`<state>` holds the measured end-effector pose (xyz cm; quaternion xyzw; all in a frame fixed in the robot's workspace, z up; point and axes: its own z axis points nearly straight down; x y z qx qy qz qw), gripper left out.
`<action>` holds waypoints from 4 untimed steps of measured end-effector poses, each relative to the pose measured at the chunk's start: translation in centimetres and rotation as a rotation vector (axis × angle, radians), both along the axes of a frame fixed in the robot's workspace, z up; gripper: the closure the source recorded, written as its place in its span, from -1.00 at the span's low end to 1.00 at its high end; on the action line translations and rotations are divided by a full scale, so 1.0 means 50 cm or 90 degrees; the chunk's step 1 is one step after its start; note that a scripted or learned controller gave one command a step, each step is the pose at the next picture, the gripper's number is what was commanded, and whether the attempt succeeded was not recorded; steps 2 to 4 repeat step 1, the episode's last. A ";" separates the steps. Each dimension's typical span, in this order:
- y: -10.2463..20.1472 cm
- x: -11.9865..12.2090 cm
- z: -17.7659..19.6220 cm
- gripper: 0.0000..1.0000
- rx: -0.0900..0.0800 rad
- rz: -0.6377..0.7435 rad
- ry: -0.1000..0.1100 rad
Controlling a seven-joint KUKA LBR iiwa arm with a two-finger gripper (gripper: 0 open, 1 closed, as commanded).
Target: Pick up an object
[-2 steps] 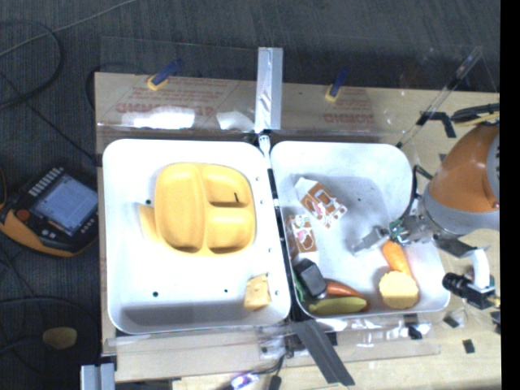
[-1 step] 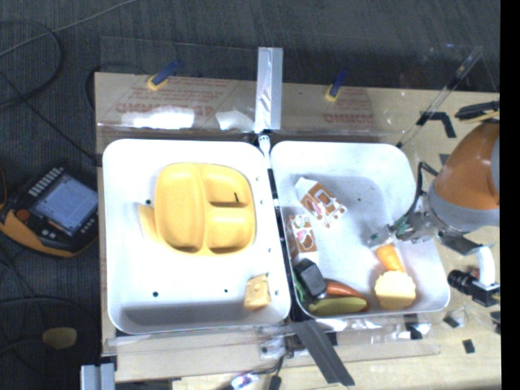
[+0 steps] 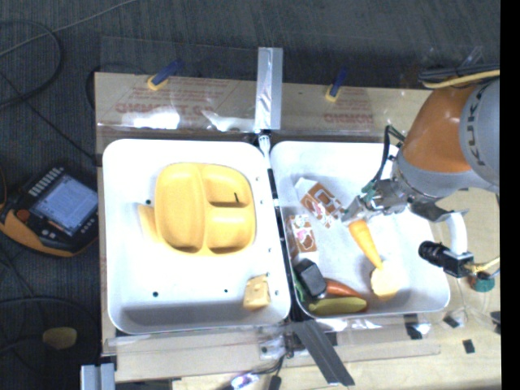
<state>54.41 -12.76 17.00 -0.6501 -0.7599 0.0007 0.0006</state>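
Your gripper [image 3: 363,204] is low in the right bin [image 3: 422,299], near its middle, and the grey and orange arm [image 3: 443,149] comes in from the right. You cannot tell how wide the gripper is open, and you cannot see anything in it. Its tip is just beside the top end of an orange carrot [image 3: 365,240], maybe touching it.

The carrot lies at a slant, going down toward the near right. Near its low end sits a pale yellow chunk [image 3: 385,282]. To the left of the gripper you see a small brown and white packet [image 3: 320,201], and another packet [image 3: 303,235] a bit nearer. In the near left part of this bin are a black thing [image 3: 309,277], a red thing [image 3: 341,288] and a yellow-green thing [image 3: 338,305], all close together.

In the left bin [image 3: 122,242] you see a big yellow tray [image 3: 203,205] with parts in it. A small tan block [image 3: 257,292] sits in the near right corner.

Both bins sit on the table [image 3: 390,104].
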 end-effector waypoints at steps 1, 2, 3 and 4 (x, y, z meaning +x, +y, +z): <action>0.124 0.018 0.133 1.00 -0.001 -0.122 0.000; 0.124 0.018 0.133 1.00 -0.001 -0.122 0.000; 0.124 0.018 0.133 1.00 -0.001 -0.122 0.000; 0.124 0.018 0.133 1.00 -0.001 -0.122 0.000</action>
